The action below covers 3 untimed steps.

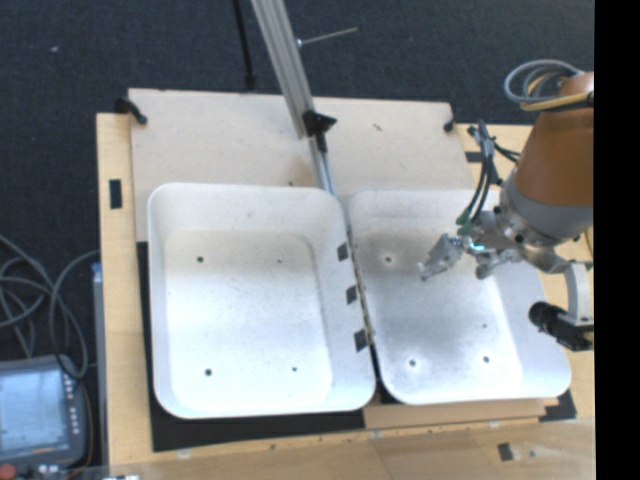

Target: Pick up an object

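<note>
One fixed camera looks down at a slant from above the bench (120, 268), taking in both bins (250, 298).

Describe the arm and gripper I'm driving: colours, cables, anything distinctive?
The arm has a broad orange band above a grey wrist. Dark and green cables run down its side. The gripper is small, pale grey metal, and a looped light cable sits near the arm's top.
</note>
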{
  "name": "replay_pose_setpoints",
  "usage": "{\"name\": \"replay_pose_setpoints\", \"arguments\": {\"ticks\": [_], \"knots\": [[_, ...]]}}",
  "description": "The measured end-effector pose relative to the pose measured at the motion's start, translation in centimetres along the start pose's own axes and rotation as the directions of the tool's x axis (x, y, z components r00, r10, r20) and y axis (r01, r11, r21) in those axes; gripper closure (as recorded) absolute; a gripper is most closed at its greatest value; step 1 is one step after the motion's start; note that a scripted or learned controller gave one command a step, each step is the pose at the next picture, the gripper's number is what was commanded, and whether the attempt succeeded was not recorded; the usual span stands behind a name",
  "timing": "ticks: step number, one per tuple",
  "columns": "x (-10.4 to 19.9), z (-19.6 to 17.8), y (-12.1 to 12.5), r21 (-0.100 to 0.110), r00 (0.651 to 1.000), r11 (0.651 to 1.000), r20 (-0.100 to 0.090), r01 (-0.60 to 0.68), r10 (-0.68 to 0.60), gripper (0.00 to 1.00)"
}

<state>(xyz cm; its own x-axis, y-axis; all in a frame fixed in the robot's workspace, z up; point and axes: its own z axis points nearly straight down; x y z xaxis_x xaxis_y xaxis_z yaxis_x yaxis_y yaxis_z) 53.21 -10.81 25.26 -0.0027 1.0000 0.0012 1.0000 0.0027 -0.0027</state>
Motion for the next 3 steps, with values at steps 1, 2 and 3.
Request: {"name": "replay_pose_setpoints", "arguments": {"ticks": [1,2,3], "knots": [[0.0,-0.2,0.1,-0.006,1.000,1.000,0.001,-0.002,0.002,0.00],[-0.3,4.4,0.9,0.000,1.000,1.000,0.003,-0.004,0.004,0.00],[0.0,9.2,0.0,0.001,1.000,1.000,0.003,-0.004,0.004,0.00]]}}
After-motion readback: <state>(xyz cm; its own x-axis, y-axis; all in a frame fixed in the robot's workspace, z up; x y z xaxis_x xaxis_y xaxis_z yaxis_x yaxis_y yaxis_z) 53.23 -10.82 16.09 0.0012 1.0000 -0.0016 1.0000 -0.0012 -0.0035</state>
